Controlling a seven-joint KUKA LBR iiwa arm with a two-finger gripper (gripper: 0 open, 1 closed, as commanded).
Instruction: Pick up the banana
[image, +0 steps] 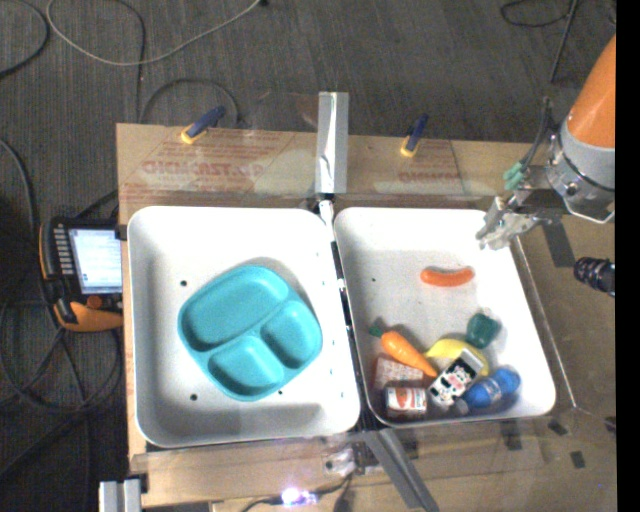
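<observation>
Camera view looks down on the counter (150, 150), a tan board carrying two white bins side by side. From where I stand the arm (596, 120) comes in at the right, orange band uppermost. Its end effector (497, 232) hangs over the upper right corner of the right bin (400, 240), holding nothing; whether it is apart or together I cannot tell at this angle.

The left bin (160, 300) holds one thing, a blue sectioned tray (250, 330) lying flat near the middle.

The right bin is crowded along its lower edge. The banana (452, 351) lies there, a small yellow shape wedged among neighbours: a carrot (405, 349) just to its left, a black-and-white carton (455, 382) touching it below, a green block (483, 328) just above right, and a blue bottle (492, 389) beside the carton. Two small cans (400, 385) sit at the lower left of the heap. A sausage (446, 276) lies alone higher up, well apart from the rest.

That crowding is the risk, I think. A descent onto the banana could land on the carton or green block instead, or close on two things at once. The sausage lies nearer the end effector and could be taken by mistake. The banana also looks partly covered, so a grip could slip off it.
</observation>
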